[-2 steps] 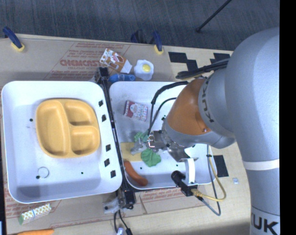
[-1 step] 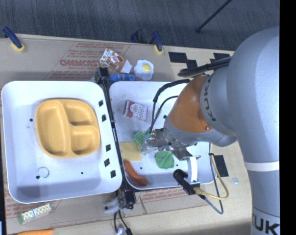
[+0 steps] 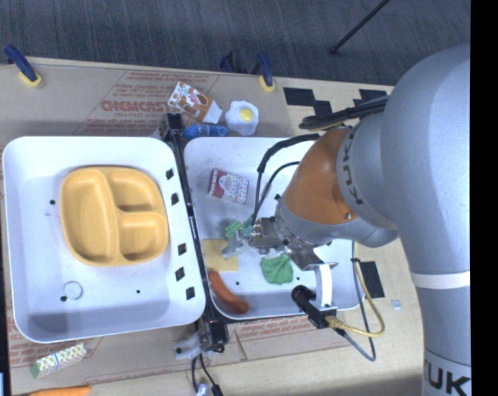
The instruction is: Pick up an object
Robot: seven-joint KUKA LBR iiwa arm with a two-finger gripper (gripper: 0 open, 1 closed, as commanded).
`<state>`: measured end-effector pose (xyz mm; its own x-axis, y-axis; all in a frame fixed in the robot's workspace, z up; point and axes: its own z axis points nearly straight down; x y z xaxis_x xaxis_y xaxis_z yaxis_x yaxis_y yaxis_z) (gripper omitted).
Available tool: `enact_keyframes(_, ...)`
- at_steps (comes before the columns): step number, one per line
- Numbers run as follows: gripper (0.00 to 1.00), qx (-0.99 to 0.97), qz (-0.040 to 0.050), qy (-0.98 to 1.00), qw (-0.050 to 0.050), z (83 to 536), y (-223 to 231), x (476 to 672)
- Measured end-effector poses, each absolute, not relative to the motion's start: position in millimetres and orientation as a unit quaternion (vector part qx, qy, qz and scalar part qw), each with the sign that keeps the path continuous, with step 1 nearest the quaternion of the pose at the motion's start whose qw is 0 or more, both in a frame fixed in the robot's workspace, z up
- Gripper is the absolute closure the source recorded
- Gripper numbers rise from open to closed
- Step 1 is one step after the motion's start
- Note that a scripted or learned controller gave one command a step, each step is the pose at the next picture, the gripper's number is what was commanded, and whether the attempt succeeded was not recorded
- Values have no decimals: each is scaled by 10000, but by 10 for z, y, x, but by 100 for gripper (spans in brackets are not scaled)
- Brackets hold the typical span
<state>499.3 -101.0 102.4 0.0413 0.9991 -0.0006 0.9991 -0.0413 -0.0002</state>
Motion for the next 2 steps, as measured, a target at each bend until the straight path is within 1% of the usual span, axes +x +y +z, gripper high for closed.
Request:
enact_keyframes(1,0,6325,-3,7746,-8,916,-964,5365)
enact_keyframes(2,0,7204,-6,6936,-11,915,-993,5585)
